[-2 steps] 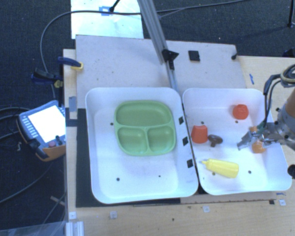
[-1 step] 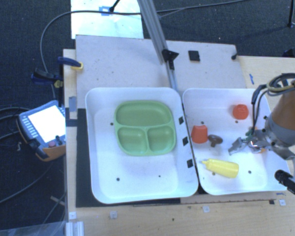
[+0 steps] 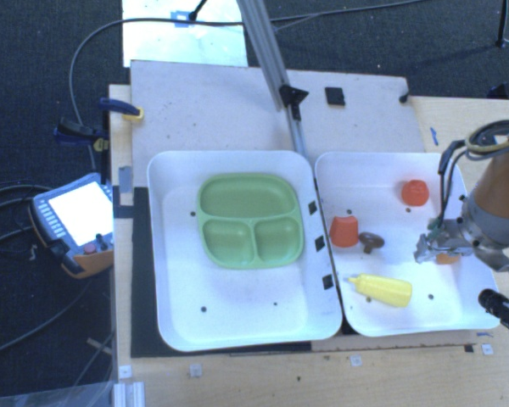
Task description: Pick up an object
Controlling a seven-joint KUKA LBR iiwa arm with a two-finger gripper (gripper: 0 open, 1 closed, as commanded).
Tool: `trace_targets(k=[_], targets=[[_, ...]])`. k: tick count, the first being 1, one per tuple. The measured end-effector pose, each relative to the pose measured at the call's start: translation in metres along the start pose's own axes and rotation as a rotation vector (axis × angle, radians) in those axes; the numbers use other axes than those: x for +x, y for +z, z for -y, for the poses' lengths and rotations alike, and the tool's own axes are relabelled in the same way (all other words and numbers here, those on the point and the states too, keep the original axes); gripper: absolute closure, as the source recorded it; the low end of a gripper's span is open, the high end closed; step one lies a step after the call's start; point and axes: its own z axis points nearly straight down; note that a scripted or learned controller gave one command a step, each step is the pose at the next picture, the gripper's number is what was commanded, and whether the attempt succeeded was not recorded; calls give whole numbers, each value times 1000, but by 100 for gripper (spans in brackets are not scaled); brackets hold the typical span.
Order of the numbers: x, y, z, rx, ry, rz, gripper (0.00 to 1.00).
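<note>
Right under the tool (image 3: 434,249) lies a small orange piece (image 3: 447,259), probably light, stiff plastic and best pinched across its middle. Whether the tool grips it, I cannot tell.

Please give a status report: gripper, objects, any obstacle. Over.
Gripper low in right bin, fingers unclear. Small orange piece right beside it. Yellow bottle, orange cup, brown piece lie apart. No obstacle seen.
</note>
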Motion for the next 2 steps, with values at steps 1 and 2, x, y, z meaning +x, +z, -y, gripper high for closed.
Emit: trace_targets(k=[1, 2], targets=[[-9, -48, 2, -2, 1, 1, 100], [-3, -110, -3, -5, -5, 2, 100]])
